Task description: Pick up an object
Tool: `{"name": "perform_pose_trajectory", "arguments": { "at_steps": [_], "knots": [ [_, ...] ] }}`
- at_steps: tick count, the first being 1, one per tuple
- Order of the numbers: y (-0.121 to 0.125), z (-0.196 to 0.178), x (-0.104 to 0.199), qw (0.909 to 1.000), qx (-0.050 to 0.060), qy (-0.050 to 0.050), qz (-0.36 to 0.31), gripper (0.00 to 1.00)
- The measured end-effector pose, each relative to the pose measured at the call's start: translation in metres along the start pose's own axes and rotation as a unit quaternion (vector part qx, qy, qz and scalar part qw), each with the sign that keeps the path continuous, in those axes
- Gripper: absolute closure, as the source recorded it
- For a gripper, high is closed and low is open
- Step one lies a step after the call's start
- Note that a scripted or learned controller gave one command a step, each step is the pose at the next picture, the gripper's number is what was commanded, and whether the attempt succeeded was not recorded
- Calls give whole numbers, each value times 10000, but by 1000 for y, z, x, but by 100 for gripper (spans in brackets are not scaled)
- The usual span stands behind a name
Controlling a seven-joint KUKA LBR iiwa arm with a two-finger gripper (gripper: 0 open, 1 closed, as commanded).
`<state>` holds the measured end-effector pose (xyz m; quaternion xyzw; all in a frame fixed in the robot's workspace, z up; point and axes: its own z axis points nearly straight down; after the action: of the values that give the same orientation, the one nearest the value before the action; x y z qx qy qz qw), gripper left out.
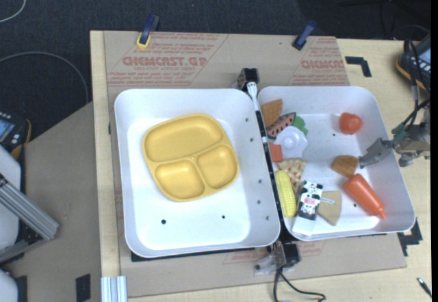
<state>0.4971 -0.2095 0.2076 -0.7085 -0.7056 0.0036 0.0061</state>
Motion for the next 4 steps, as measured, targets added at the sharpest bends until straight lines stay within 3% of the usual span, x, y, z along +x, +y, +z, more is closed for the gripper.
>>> {"name": "perform_pose_trajectory", "arguments": {
  "at_steps": [1, 2, 4],
  "knots": [
    [3, -7, 1, 10000, -69, -19, -21, 0],
    [-3, 50, 8, 10000, -38, -1, -19, 0],
    [1, 125, 11, 10000, -47, -6, -20, 0]
  ]
}}
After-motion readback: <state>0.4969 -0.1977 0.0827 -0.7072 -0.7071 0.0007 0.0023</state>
